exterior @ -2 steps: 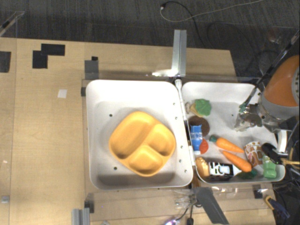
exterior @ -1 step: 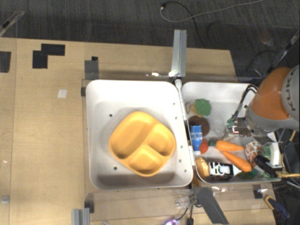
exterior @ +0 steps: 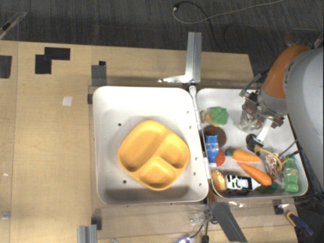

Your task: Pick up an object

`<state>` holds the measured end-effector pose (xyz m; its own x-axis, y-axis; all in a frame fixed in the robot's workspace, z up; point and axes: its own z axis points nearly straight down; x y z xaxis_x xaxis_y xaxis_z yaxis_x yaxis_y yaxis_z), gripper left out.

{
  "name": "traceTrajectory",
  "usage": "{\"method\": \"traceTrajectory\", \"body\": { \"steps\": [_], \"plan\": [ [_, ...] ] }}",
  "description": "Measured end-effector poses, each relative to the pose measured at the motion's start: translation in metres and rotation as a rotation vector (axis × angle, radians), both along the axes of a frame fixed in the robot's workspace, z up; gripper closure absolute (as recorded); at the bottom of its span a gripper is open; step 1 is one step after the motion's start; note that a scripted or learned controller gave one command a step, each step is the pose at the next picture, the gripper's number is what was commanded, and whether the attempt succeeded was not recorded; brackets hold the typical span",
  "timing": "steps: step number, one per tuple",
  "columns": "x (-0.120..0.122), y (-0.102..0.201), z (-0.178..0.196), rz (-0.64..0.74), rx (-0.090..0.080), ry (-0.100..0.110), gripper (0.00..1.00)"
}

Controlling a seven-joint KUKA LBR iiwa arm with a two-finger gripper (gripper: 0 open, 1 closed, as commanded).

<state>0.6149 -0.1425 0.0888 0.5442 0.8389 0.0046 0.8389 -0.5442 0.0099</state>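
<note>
— While the camera looked down on the table (exterior: 45, 151), where did the arm (exterior: 304, 85) stand?

— It reached in from the right, over the upper part of the right bin (exterior: 230, 96). Its pincer (exterior: 255, 119) hung above the bare white floor there, just right of a green toy (exterior: 218, 116).

— Was the pincer spread or pressed together?

— That could not be told; the tip was a blur of metal and clear parts, and nothing was plainly seen between it.

— What lay in that right bin?

— Below the green toy sat a brown round thing (exterior: 214, 133), then a blue packet (exterior: 211, 148) with a small red piece (exterior: 220, 159) beside it, all along the left wall. Two carrots (exterior: 249, 156) lay nearer the middle, one above the other, both slanting. A black and white bottle (exterior: 237, 183) lay along the bottom wall, and a green bottle (exterior: 290, 178) stood in the lower right corner. All of these were apart from the pincer.

— And the left bin (exterior: 109, 110)?

— It carried a yellow divided dish (exterior: 154, 154), sitting a little right of centre.
</note>
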Motion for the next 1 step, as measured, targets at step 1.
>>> {"method": "traceTrajectory", "body": {
  "steps": [1],
  "plan": [
    [0.0088,0.0328,0.0005,0.518,-0.004,0.002,1.0]
  ]
}}
